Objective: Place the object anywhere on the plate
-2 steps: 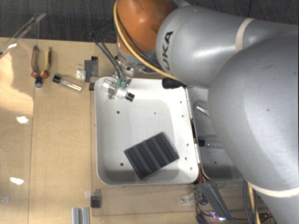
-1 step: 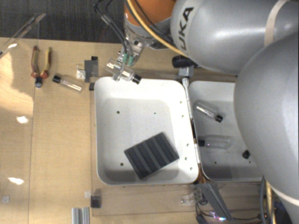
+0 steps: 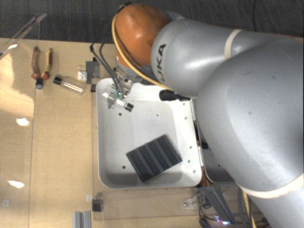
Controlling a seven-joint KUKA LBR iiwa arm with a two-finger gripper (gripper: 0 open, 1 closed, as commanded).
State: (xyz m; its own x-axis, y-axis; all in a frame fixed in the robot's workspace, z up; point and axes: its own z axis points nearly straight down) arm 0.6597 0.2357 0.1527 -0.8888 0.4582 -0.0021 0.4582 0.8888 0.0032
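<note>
Claw (image 3: 118,98) low over the far left corner of the left white bin (image 3: 107,175), close to its back and left walls. Cannot tell how far open, or whether anything is gripped. Dark ridged plate (image 3: 153,157) lying flat below and right of claw, well apart, near the front wall. Bare white floor between. Pliers (image 3: 41,65) left of claw on the bench (image 3: 47,151).

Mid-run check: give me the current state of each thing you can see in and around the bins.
Dark ribbed block: lying flat in the left bin, tilted to its walls, untouched.
Left bin: upright on the bench, holding the block.
Gripper: at the bin's far left corner, apart from the block.
Arm: reaching over both bins, covering most of the right bin.
Pliers: flat on the bench, left of the bins.
</note>
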